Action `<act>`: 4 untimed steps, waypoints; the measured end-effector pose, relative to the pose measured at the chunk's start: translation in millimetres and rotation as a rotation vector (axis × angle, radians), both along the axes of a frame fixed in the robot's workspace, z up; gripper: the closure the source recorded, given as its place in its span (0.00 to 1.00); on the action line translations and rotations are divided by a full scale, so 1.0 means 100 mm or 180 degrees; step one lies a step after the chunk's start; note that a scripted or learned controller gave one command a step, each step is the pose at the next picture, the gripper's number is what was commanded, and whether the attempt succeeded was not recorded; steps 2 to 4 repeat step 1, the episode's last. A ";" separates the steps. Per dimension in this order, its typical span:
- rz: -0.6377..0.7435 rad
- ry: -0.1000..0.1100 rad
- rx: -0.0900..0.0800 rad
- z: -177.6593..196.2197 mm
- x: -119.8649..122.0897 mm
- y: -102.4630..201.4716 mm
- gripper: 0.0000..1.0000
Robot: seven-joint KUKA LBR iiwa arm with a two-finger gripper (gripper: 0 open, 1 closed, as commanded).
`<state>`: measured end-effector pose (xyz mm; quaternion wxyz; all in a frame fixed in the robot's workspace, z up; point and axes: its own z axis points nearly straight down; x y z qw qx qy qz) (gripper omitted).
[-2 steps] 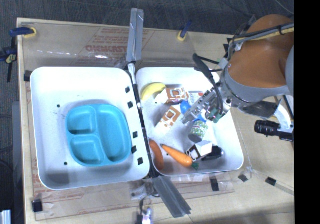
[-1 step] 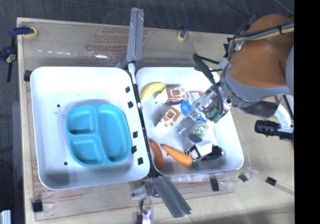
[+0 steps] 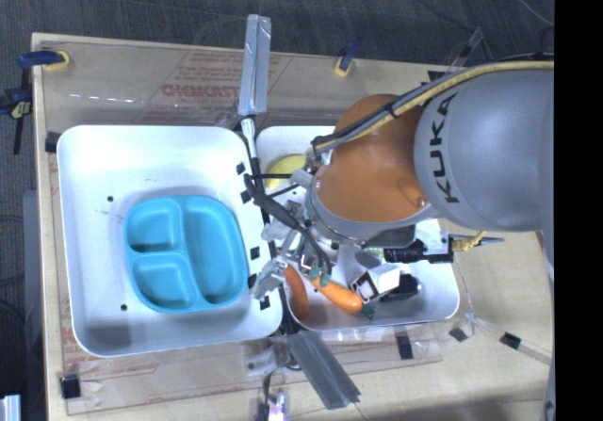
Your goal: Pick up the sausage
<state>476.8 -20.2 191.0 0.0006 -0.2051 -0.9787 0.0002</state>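
A: Starting at the left. Contents of the left bin (image 3: 89,174)?

B: Holds a blue tray (image 3: 184,254) with three compartments, set flat near the middle.

A: Moving right. Position of the gripper (image 3: 275,270)?

B: Hangs low over the wall between the bins, at the left edge of the right bin (image 3: 443,301), below the orange band (image 3: 372,165) of the arm (image 3: 490,146). Released or clenched: cannot tell, being lost among cables and wrist hardware.

A: Location of the sausage (image 3: 296,292)?

B: Lies on the floor of the right bin, in the near left corner, just beside the gripper. Reddish brown, oblong. Long axis running from far to near, leaning slightly rightward at the near end.

A: Neighbours?

B: Flanked on the right by a carrot (image 3: 337,295), touching or nearly so, with the orange body slanting down to the right and the green tip toward the near wall. Further right, a white and black object (image 3: 386,283), kind not discernible. Toward the far wall, a yellow object (image 3: 285,165), partly covered by the arm.
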 end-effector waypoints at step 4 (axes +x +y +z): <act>-0.1343 -0.0008 -0.0002 0.01 0.00 0.04 0.00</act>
